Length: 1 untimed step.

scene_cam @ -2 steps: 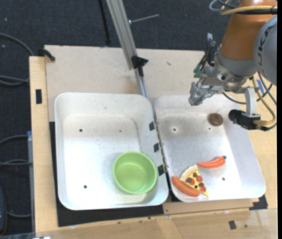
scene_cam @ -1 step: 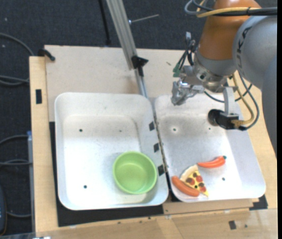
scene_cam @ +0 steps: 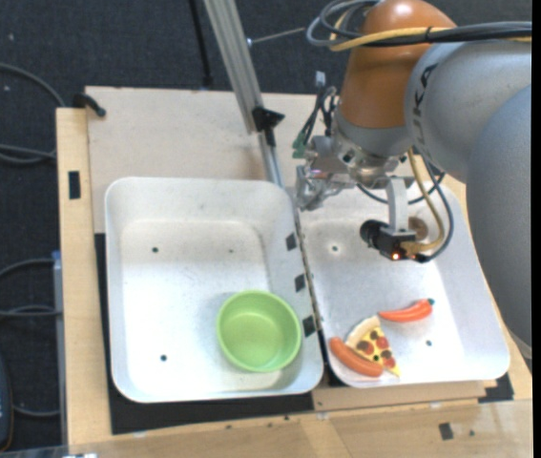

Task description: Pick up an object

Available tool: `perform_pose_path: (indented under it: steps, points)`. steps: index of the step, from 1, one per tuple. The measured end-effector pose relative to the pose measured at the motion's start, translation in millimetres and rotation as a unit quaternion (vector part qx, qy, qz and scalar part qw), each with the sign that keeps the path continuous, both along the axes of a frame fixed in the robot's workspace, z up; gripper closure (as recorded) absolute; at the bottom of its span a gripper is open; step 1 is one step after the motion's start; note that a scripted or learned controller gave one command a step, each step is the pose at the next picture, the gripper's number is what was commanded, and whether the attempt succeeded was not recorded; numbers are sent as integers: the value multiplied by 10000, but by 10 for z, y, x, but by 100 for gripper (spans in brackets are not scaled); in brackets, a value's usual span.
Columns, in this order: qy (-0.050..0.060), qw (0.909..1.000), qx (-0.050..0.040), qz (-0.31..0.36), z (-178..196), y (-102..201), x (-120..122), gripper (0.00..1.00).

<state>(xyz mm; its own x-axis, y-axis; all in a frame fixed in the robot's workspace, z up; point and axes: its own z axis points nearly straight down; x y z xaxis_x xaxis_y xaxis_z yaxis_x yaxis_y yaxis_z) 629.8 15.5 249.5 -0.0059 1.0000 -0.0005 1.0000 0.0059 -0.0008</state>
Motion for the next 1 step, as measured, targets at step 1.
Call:
perform_pose_path:
  steps: [1]
  points:
    - [1, 10000, 5, 5, -114, 563, -96, 100]
